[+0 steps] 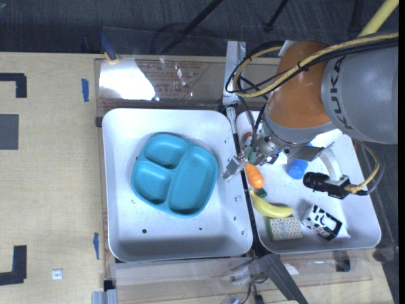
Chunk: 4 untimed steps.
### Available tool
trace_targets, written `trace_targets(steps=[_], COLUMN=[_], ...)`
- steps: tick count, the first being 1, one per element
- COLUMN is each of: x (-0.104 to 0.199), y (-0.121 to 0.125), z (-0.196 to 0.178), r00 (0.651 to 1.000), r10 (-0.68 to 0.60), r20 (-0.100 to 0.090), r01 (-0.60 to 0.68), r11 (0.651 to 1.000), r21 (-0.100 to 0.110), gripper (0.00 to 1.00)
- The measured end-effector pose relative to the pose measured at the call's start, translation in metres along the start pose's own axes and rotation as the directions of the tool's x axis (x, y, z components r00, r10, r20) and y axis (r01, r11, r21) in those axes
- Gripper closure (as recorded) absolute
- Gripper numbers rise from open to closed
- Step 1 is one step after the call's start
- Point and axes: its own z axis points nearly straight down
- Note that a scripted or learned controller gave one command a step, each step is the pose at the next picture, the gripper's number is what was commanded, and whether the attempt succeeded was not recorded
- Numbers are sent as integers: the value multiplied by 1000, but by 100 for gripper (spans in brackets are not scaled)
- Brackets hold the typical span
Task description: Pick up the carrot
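The carrot (255, 176) is a short orange piece at the left side of the right bin (364, 230), close to the divider between the bins. My gripper (245, 159) hangs from the grey arm with its orange band (300, 97), right over the carrot's upper end and touching or nearly touching it. The arm's wrist hides the contact, so I cannot see whether the carrot is held.
A yellow banana (272, 208) lies just below the carrot, with a speckled tan block (285, 228) under it. A small blue object (296, 168) and a black-and-white object (323, 222) sit to the right. The left bin (120, 233) holds a blue divided plate (174, 173).
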Motion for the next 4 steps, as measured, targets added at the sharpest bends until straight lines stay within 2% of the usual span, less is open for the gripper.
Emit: trace_targets(steps=[1, 2, 3, 4], x=[-2, -12, -22, -23], y=[25, 2, -13, -12], z=[0, -3, 0, -10], r00=[989, 997, 962, 961], r10=[150, -80, 274, 276], r20=[3, 1, 0, 1], r01=[-150, 80, -274, -276], r11=[989, 997, 962, 961], r21=[-4, 0, 1, -1], gripper=[0, 0, 0, 100])
